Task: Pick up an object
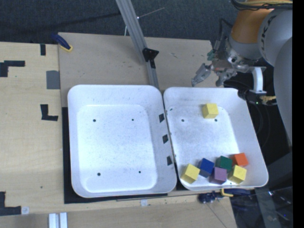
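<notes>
1. Gripper (212, 76) hangs above the far rim of the right bin (247, 109), fingers spread wide and holding nothing — your approach step, by the look of it.
2. Your nearest target is the lone yellow cube (209, 110), sitting apart on the bin's speckled white floor.
3. Next move calls for a descent squarely over it — flat, hard-looking faces should suit the fingers.
4. Other blocks (216, 168) crowd the near corner.

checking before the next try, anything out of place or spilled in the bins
Nothing spilled or damaged. One yellow cube sits alone near the right bin's far end, while the other six cubes huddle in its near corner. The gripper hangs open past the bin's far rim, holding nothing.
</notes>
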`<state>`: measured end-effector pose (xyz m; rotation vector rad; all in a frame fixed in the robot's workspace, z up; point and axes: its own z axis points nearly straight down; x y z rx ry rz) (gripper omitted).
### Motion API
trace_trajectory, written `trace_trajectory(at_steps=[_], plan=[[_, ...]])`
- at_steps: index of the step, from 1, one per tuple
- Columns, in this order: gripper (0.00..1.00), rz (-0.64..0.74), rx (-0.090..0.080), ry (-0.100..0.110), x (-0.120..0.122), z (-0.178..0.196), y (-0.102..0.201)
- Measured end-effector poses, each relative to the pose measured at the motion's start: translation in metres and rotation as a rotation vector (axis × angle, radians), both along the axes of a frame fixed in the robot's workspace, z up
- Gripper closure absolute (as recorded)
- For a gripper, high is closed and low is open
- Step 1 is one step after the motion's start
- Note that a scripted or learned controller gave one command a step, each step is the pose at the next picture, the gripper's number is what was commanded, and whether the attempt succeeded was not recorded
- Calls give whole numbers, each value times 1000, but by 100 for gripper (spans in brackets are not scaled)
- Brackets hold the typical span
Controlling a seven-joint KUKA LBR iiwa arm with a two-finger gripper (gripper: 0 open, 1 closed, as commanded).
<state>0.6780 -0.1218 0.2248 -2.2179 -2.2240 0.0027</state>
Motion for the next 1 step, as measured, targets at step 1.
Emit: trace_trajectory(at_steps=[1], plan=[[0,-1,-1,0,0,0,0]])
